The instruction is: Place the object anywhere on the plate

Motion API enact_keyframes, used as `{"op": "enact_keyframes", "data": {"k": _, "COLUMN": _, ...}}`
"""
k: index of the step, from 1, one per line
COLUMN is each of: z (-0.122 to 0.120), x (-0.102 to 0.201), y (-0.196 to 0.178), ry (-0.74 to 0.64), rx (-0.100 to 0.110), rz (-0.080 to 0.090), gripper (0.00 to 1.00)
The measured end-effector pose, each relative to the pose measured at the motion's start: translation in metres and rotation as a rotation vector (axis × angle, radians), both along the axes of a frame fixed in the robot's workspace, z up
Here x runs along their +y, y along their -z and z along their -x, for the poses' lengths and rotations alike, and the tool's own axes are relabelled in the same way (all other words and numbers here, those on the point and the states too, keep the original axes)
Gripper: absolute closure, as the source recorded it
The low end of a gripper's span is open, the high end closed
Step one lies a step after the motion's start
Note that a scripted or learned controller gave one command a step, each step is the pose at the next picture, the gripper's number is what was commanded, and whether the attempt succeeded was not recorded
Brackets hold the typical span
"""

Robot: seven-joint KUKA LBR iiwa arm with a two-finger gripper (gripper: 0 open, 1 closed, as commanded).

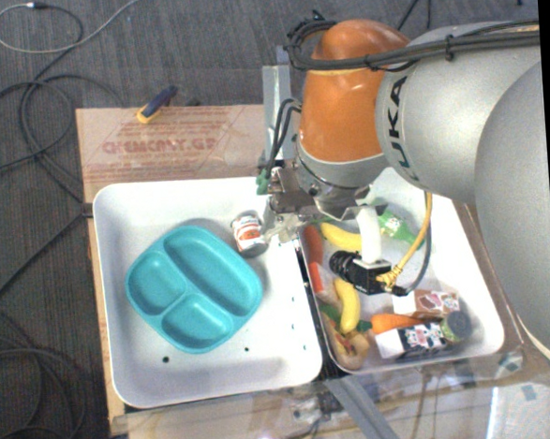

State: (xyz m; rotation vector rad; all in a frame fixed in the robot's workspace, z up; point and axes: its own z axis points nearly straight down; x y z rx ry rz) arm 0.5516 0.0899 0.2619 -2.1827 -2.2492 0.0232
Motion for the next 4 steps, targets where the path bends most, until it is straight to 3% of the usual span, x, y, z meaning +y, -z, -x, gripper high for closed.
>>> {"op": "enact_keyframes", "data": {"k": 1, "z": 0.0, "x": 0.0, "y": 0.0, "ry": 0.0, "rx": 0.0, "rz": 0.0, "gripper": 0.0}}
{"op": "enact_keyframes", "data": {"k": 2, "z": -0.001, "x": -0.001, "y": -0.005, "ry": -0.001, "rx": 0.008, "rz": 0.003, "gripper": 1.0}}
{"op": "enact_keyframes", "data": {"k": 3, "z": 0.009, "x": 0.005, "y": -0.075, "ry": 0.138, "rx": -0.012, "rz": 0.001, "gripper": 1.0}}
{"op": "enact_keyframes", "data": {"k": 4, "z": 0.023, "x": 0.045, "y": 0.022, "ry": 0.108, "rx": -0.008, "rz": 0.0, "gripper": 1.0}}
